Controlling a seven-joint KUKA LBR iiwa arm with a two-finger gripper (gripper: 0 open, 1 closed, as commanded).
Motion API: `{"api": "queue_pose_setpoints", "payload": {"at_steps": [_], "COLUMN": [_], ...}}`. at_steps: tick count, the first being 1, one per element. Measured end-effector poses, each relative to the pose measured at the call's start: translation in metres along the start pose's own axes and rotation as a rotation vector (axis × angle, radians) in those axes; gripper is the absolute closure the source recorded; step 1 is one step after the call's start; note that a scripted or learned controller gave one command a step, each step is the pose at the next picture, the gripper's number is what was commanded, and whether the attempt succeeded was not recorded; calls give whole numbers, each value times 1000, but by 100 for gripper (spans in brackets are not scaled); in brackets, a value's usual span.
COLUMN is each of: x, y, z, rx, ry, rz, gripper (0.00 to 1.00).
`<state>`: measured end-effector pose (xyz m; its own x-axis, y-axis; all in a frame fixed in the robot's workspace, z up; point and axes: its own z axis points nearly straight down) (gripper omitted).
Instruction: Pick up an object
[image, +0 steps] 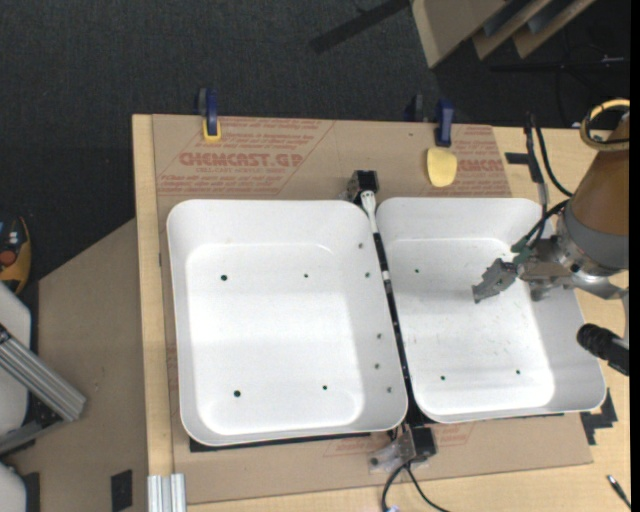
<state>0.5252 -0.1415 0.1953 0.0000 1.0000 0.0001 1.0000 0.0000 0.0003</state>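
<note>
Black connector (418, 443) sits at the tabletop's (260, 150) near edge, between the left bin (180, 300) and the right bin (470, 390). From the right edge the arm (600, 215) reaches over the right bin, its tool (490, 285) low above the bin's middle; whether it is spread or pressed together I cannot tell, and nothing shows in it. One yellow piece (441, 166) lies on the tabletop outside the bins, near the far edge, just beside a blue clamp (444, 122).
</note>
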Motion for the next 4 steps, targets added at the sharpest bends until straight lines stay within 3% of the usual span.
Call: {"api": "queue_pose_setpoints", "payload": {"at_steps": [1,2,3,4], "x": [-13,-12,54,65], "y": [-2,-2,79,51], "z": [-261,-262,-134,-157], "rx": [-21,-7,8,1], "ry": [-7,-4,3,1], "rz": [-2,-2,-8,-2], "gripper": [0,100,100,100]}}
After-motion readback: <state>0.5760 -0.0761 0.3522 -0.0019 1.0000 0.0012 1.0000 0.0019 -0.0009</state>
